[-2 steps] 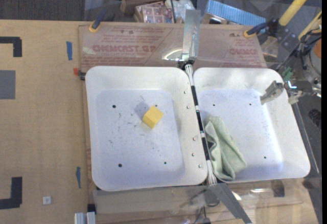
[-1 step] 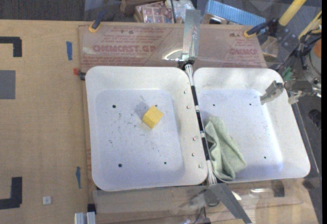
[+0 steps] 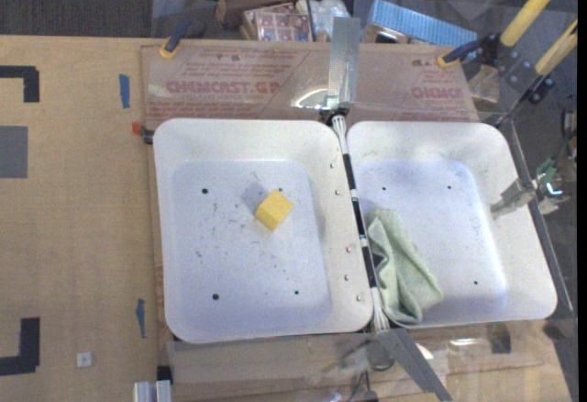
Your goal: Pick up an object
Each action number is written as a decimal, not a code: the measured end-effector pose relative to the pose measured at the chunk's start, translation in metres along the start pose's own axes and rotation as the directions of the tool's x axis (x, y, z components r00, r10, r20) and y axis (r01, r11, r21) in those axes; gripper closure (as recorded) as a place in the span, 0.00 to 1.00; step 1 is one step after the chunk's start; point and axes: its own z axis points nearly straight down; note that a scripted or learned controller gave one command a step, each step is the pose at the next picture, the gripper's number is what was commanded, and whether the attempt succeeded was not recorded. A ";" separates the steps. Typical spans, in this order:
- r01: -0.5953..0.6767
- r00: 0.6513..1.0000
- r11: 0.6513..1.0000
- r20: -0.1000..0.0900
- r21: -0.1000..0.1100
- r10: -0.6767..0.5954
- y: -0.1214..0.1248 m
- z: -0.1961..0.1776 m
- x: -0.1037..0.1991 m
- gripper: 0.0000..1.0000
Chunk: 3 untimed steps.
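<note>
Yellow block [image 3: 274, 209] alone mid left bin [image 3: 183, 152]; pale green cloth [image 3: 401, 268] bunched against right bin [image 3: 495, 152] inner wall. Hand state: cannot tell. Better target block: descend square over faces, close firmly, lift straight.

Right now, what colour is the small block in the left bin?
Yellow. The block shows best in the camera view.

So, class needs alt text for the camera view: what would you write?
Two shallow white bins sit side by side on a bench: the left bin holds a small yellow block, the right bin a crumpled pale green cloth against its left wall.
</note>
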 end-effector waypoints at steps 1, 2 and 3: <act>0.000 1.000 1.000 0.003 -0.003 0.000 -0.014 -0.141 0.034 0.00; 0.002 1.000 1.000 0.006 -0.008 -0.002 -0.013 -0.152 0.034 1.00; 0.284 0.959 0.959 0.001 -0.001 -0.284 -0.031 0.069 0.070 1.00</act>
